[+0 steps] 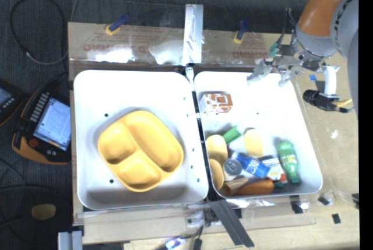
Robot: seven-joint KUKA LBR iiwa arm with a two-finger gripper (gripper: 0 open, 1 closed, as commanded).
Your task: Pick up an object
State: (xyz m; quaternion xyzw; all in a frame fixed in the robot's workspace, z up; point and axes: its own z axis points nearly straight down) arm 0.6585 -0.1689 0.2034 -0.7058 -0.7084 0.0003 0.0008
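Jaws [269, 70] hang over the far right corner of the right bin [303, 120], fingers spread apart, nothing between them. Every candidate sits well away from them, heaped at the bin's near end: green bottle [287, 160], blue bottle [252, 165], pale yellow pieces [253, 141], an orange-printed packet [217, 102] lying closer, mid-bin. From the jaws, the pile lies toward the camera. The green bottle's long axis runs roughly near-to-far. Left bin [87, 91] holds a yellow tray [140, 150], farther off. Pick not yet begun, by the look of it.
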